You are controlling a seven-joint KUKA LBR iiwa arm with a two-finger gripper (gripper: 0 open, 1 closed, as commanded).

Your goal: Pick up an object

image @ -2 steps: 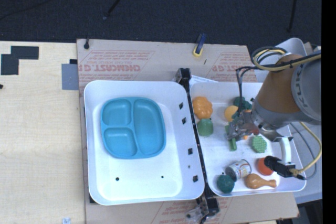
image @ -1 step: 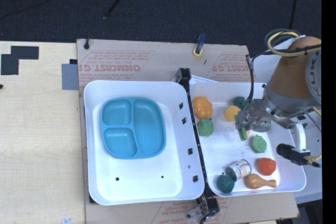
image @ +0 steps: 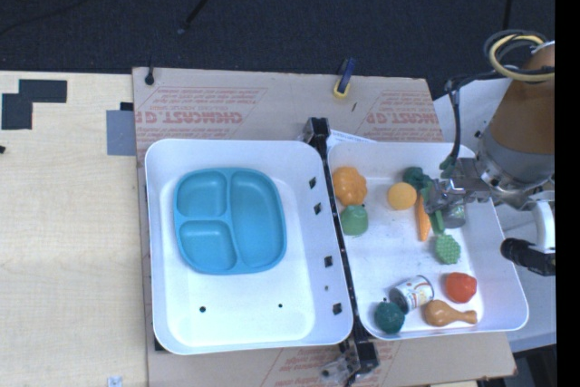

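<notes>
Claw [image: 442,202] poised over the right bin [image: 507,308], near its far right corner.
Finger state cannot be told; an orange carrot [image: 422,223] lies just beside it.

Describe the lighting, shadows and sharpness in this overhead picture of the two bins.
Camera view: even light, soft overall; the blue tray sits matte in the left bin, faint shadows under the toys in the right bin, the pincer slightly blurred, the floor behind dark.
</notes>
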